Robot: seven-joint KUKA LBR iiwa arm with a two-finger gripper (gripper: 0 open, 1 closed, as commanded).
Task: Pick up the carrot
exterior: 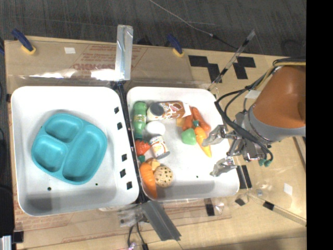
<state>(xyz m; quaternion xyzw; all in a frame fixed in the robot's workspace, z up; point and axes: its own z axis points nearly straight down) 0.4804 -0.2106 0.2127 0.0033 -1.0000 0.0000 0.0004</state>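
The carrot (200, 120) is orange with a green tip and lies slanted in the right bin (208, 189), near its upper right part, beside a green pepper (188, 137) and a yellow piece (206, 150). My gripper (218, 151) hangs at the right side of that bin, just below and right of the carrot. Its two metal fingers (214, 135) are spread wide apart, and nothing sits between them.
The right bin also holds a green bottle (139, 116), a small can (159, 147), a cookie (163, 175), orange toy food (146, 175) and a snack packet (174, 108). A teal divided plate (69, 147) rests in the left bin (31, 202). Cables trail by the arm.
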